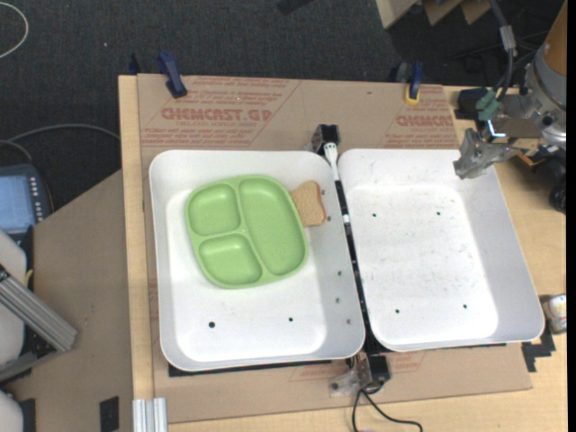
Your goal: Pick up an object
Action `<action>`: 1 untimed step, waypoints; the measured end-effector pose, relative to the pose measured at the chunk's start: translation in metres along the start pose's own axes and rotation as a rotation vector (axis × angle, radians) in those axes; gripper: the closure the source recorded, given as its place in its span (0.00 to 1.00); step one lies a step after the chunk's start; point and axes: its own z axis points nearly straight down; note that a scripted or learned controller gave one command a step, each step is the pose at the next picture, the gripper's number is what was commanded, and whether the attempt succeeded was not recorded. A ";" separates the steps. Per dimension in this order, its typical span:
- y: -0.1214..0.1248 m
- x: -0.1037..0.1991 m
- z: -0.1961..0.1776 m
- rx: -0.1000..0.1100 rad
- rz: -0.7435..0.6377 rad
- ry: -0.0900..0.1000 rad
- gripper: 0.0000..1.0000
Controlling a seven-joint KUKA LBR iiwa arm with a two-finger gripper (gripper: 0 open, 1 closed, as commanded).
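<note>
1. Objects to pick lie in the left bin (180,331), a shallow white tray with rounded corners; its near half is bare white floor with a few small dark dots.
2. Farther in, toward the bin's back half, lies a green divided plate (247,230): pale green, rounded, with three compartments, one long on the right and two smaller on the left. It lies flat and turned slightly.
3. Just beside the plate's far right corner, touching or slightly overlapping its rim, lies a tan flat piece (310,203), roughly rectangular, like a cracker or a slice of toast. It is near the bin's right wall.
4. Beside the left bin, the right bin (423,322) shares the middle seam; its floor shows only faint specks and small dark dots.
5. Both bins rest on a brown board on the worktop (225,106), with printed red lettering along the far edge.
6. At the far right, the end effector (472,160) hangs over the right bin's far right corner, well apart from the plate and the tan piece. I cannot tell its state.
</note>
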 end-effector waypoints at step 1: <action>0.026 0.014 -0.169 -0.027 0.009 -0.008 1.00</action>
